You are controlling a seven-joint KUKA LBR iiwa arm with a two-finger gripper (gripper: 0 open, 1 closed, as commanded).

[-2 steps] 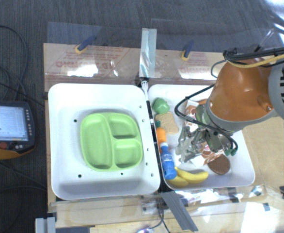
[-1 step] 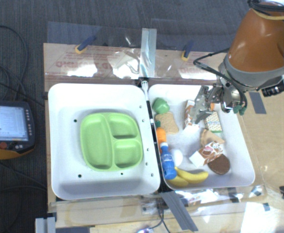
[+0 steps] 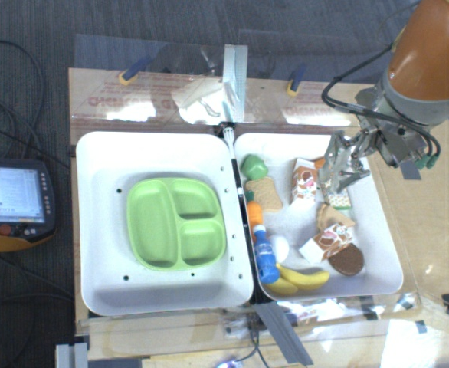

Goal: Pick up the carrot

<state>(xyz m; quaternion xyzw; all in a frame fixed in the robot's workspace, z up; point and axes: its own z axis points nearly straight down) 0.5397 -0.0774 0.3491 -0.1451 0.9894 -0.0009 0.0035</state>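
Here the carrot (image 3: pixel 254 213) lies at nine o'clock in the right bin (image 3: pixel 378 205), wedged beside the blue bottle (image 3: pixel 264 256); the pincer (image 3: pixel 341 167), spread and holding nothing, hovers at one o'clock and may snag neighbours.

A grey-and-orange arm (image 3: pixel 424 52) lowers its claw (image 3: pixel 341 171) over the right bin (image 3: pixel 385 244), crowded with a banana (image 3: pixel 301 278), blue bottle (image 3: pixel 265 255) and cartons, while a green divided tray (image 3: pixel 176 222) sits in the left bin (image 3: pixel 94 205).
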